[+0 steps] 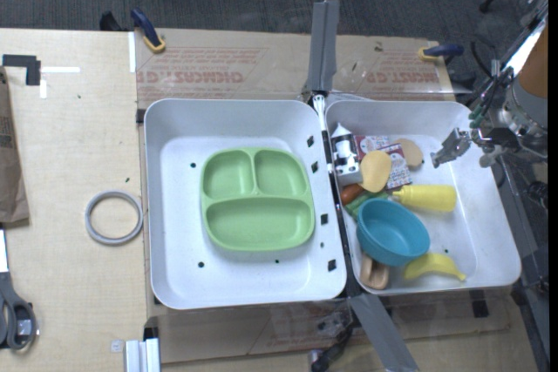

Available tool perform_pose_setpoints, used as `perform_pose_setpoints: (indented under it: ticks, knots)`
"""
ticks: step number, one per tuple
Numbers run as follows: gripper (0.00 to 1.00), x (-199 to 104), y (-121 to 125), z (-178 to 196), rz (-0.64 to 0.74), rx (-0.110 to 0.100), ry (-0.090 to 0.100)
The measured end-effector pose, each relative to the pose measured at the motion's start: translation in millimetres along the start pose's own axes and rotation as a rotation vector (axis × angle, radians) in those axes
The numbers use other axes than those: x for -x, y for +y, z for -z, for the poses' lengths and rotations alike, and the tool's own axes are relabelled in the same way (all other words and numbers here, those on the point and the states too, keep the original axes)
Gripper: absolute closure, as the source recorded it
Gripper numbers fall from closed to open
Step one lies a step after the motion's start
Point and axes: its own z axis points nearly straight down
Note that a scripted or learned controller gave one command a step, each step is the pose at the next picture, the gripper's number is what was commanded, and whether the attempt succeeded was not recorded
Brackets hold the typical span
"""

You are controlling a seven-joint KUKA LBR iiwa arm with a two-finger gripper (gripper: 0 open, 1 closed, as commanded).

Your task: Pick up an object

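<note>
Two shallow white bins sit side by side on the desk (70,144). The left bin (166,187) holds a green divided plate (257,198), which lies flat near the middle of it.

The right bin (488,222) holds all the small objects, and they are crowded toward its left side. A blue bowl (392,231) stands upright in the front part. Just in front of it, to the right, a banana (436,267) lies on the bin floor, touching or almost touching the bowl. A yellow bottle-shaped object (427,198) lies on its side just behind the bowl. Further back there is a flat red and white packet (384,154), partly covered by a pale yellow round piece (376,171). A small white carton (342,144) stands against the left wall of this bin. Something orange (351,194) shows between the carton and the bowl, but I cannot tell what it is.

The gripper (446,149) is at the right rear part of the right bin, above the floor, well apart from the bowl and near the right end of the yellow bottle-shaped object. Its fingers look slightly apart, and nothing is between them.

On the desk to the left of the bins lies a grey ring (113,216).
</note>
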Motion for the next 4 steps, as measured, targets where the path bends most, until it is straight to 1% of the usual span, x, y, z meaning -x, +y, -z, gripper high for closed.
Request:
perform_pose_setpoints:
  ticks: [1, 2, 3, 4]
  knots:
    - [0.00, -2, -13, -99, -0.106, 0.019, -0.002]
    - [0.00, -5, -28, -105, -0.088, 0.030, -0.001]
    - [0.00, -30, -60, -117, -0.053, 0.004, 0.000]
    - [1.00, -29, -60, -108, -0.057, 0.003, 0.000]
